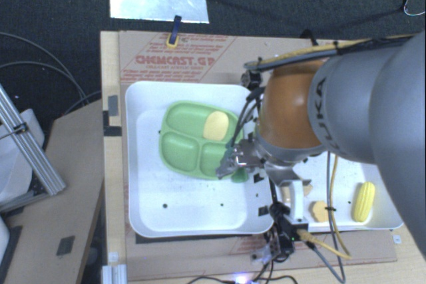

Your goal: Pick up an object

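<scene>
A green divided plate (188, 140) lies in the left white bin (166, 209), with a pale yellow round object (215, 125) in its upper right compartment. My gripper (234, 166) reaches down at the plate's lower right edge, beside a small green piece (239, 176). The grey arm with its orange band (293, 113) hides much of the right bin. In the right bin (383, 219) lie a yellow corn-like object (363, 201) and a small orange piece (320, 211).
A cardboard sheet (176, 56) lies under the bins. Cables (313, 243) hang from the arm over the front edge of the bins. A metal frame (26, 143) stands at the far left, off the bench.
</scene>
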Controlling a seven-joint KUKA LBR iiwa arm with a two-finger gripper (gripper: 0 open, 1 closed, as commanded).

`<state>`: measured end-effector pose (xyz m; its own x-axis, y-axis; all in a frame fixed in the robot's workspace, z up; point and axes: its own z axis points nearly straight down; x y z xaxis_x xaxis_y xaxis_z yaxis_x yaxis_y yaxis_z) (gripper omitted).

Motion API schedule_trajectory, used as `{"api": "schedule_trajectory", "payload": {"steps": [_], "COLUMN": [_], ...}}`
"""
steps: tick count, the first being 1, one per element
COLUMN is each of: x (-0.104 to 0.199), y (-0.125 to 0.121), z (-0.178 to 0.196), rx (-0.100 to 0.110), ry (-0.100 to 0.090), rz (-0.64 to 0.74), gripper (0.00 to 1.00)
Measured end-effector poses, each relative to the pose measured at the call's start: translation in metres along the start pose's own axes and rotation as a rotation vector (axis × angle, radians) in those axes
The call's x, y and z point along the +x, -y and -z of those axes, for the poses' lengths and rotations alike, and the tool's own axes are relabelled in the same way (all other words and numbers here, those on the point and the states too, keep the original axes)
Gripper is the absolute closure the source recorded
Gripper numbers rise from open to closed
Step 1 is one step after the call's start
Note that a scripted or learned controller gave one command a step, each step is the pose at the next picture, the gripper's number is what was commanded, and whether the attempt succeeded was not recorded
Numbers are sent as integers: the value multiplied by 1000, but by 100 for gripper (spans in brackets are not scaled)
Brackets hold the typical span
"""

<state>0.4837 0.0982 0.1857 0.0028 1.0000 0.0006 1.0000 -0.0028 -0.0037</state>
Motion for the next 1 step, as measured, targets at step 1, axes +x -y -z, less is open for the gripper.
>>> {"api": "schedule_trajectory", "payload": {"steps": [1], "x": [20], "y": [-5], "z": [-105], "rx": [-4], "ry": [0], "rz": [4], "gripper": [0]}}
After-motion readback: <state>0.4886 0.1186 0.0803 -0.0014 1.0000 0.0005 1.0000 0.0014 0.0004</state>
